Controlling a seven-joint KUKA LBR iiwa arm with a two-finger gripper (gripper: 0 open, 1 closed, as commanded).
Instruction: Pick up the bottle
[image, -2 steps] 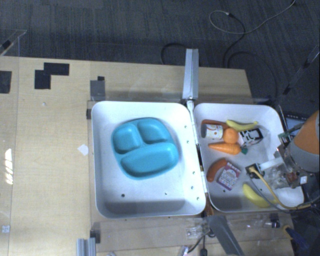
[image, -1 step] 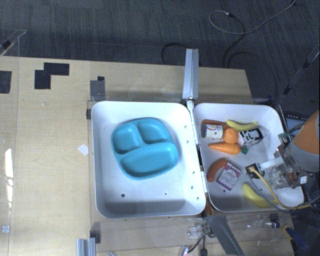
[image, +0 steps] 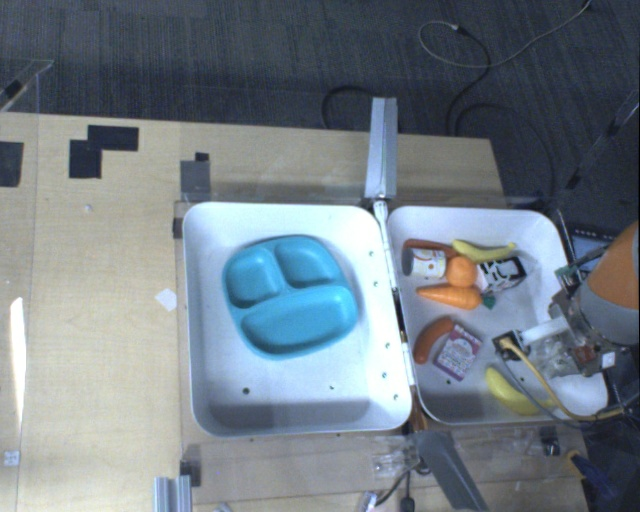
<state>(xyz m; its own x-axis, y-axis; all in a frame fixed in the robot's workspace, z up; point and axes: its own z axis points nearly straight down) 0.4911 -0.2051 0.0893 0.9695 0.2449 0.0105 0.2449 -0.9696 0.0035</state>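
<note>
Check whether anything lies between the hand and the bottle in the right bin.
The hand is low at the right bin's right side; the bottle lies at the upper left. Between them lie a carrot, an orange and a black-and-white item. Coming from above would clear them, though the orange touches the bottle's end.

Bottle (image: 427, 261): small, lay on side in far left part of right bin (image: 540, 222), brown cap end toward bin's left wall, white label with red mark facing up. Body short and stubby; material hard to tell, perhaps plastic. Sat well apart from gripper (image: 560, 352), up and to left of it. Untouched, nothing gripping it.
</note>
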